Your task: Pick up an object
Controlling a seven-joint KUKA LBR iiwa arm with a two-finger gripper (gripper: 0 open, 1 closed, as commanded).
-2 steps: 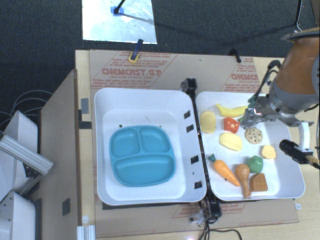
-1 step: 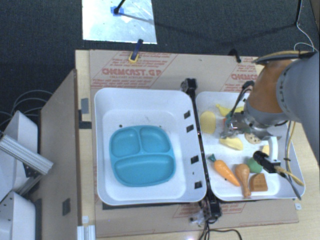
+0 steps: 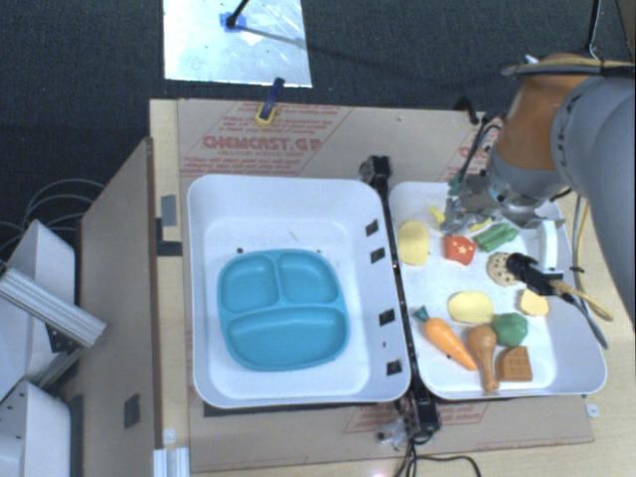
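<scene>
My gripper [image 3: 460, 217] hangs over the back left part of the right bin [image 3: 586, 371], just above a red toy food [image 3: 458, 249]. Nothing shows held in it. Around the red piece lie a yellow lemon-like piece [image 3: 412, 241], a green pea pod [image 3: 494, 235] and a brown cookie [image 3: 500, 268]. Nearer the front lie a yellow potato [image 3: 470, 307], a green piece [image 3: 511, 328], an orange carrot [image 3: 447, 338], a drumstick [image 3: 484, 351] and a waffle [image 3: 515, 364]. The arm covers the bin's back right corner.
The left bin [image 3: 209, 217] holds a blue divided plate [image 3: 283, 308]. A black divider [image 3: 393, 266] runs between the two bins. A small yellow scrap [image 3: 435, 214] lies by the gripper, and a pale yellow slice [image 3: 535, 304] sits near the right wall.
</scene>
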